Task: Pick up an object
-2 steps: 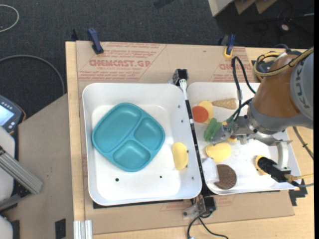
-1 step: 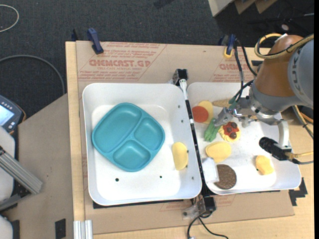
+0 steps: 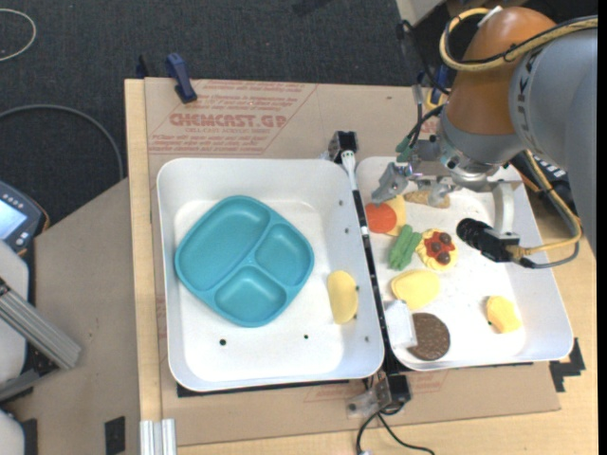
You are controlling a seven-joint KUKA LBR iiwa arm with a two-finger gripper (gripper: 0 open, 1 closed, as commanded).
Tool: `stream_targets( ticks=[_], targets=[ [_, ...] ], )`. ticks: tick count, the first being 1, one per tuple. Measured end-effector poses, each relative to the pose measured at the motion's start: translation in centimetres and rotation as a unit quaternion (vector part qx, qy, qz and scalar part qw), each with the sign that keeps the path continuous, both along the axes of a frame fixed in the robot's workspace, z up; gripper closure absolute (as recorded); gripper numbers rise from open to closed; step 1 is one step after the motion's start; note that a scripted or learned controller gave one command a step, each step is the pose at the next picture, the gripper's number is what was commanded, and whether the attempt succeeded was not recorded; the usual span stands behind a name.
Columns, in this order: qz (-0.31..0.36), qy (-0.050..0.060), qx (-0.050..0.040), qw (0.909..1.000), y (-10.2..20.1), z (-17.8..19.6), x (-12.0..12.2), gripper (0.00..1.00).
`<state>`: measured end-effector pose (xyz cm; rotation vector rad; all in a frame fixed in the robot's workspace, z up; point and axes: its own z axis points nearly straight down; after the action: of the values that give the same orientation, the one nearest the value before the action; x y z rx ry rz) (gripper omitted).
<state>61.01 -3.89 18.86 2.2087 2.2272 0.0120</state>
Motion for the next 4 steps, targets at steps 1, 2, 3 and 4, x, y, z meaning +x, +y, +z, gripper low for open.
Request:
stream_targets(
  ticks=[1,2,3,4],
  targets=[
    [-0.003,0.004,0.0004,1.0,1.8,5.9,-8.0,0.0],
    [0.0,0.005,0.0007,1.0,10.1,3.8,-6.6,0.0],
    [0.002,0.002,0.0022,1.0,18.4,11.7,-13.3,0.0],
    [-0.007,0.012,-0.0032,0.9999,15.1,-6.0,-12.0,0.0]
  ],
)
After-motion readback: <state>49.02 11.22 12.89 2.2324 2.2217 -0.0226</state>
